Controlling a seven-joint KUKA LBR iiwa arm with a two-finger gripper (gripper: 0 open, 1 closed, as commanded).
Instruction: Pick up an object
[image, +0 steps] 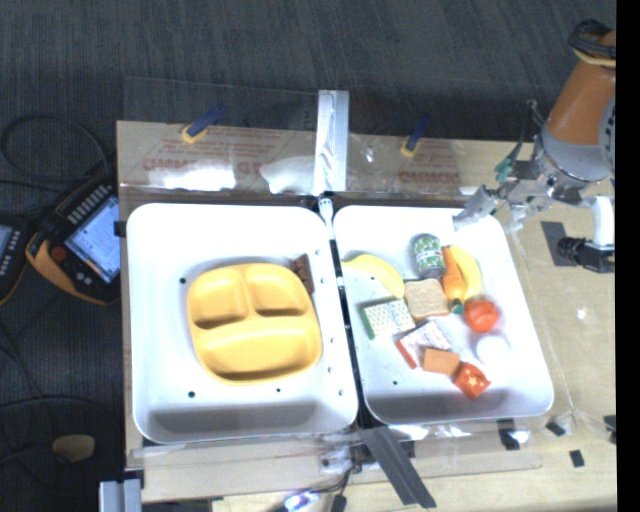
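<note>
The right bin (530, 385) holds several toy foods: a green can (428, 254), a yellow banana (376, 270), an orange carrot (455, 276), a slice of toast (427, 298), a red tomato (482, 315), a white egg (492, 347), a green-checked cracker (385, 317) and a small red piece (471, 379). My gripper (478, 208) hangs over the bin's far right corner, above and to the right of the can, and it holds nothing that I can see. The arm's orange band (582, 100) is at the top right.
A yellow divided plate (255, 320) lies in the left bin (160, 400), with a small brown piece (302, 270) at its far right edge. A handheld pendant (85, 245) rests left of the bench. Clamps (205, 122) hold a plastic sheet behind the bins.
</note>
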